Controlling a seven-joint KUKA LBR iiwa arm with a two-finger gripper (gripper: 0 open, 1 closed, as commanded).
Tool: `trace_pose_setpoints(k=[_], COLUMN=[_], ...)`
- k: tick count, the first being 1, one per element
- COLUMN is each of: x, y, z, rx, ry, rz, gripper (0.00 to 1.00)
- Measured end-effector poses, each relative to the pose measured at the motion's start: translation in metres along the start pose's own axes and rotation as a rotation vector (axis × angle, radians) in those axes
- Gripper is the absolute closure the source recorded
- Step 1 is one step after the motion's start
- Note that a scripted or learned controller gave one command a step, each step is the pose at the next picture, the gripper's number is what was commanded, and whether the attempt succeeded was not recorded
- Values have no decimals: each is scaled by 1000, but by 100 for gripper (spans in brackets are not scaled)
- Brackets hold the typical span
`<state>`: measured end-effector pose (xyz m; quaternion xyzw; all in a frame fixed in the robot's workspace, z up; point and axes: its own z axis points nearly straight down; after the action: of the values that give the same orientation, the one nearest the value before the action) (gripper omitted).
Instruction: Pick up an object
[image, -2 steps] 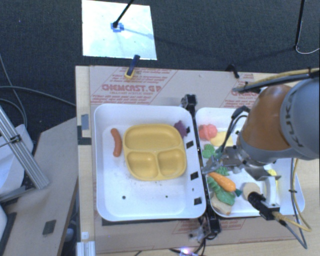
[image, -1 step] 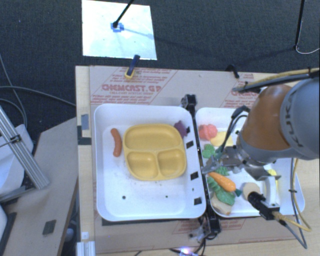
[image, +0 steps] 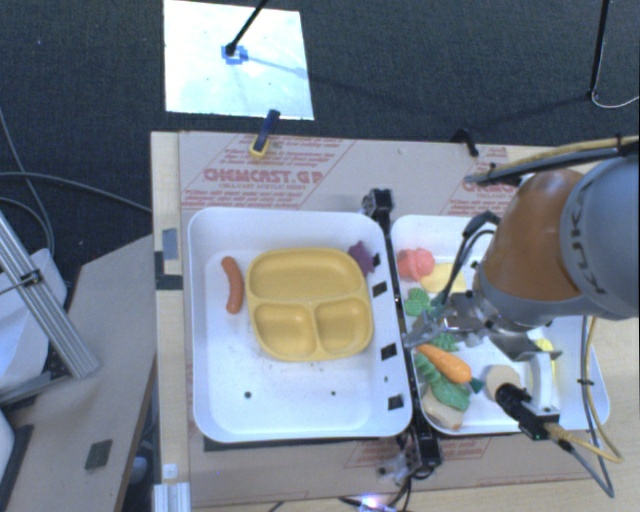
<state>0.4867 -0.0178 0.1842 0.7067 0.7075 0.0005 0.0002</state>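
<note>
The right bin (image: 478, 425) holds several toy foods: a pink-red piece (image: 415, 263) at the back left, a light green piece (image: 417, 300), an orange carrot (image: 447, 364), a dark green leafy piece (image: 447, 393) and a beige round piece (image: 503, 380). My gripper (image: 432, 328) hangs low over the left part of this bin, just above and behind the carrot and in front of the light green piece. The grey and orange arm (image: 545, 250) covers the bin's middle and right side.
The left bin (image: 290, 405) carries a yellow divided plate (image: 305, 300), a brown sausage (image: 233, 284) to its left and a small purple piece (image: 362, 257) at its back right corner. A black divider (image: 395, 300) runs between the bins.
</note>
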Motion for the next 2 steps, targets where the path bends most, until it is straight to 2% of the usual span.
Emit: trace_pose_setpoints(k=[2], x=[0], y=[0], z=[0], rx=[0], ry=[0], rz=[0], gripper=[0])
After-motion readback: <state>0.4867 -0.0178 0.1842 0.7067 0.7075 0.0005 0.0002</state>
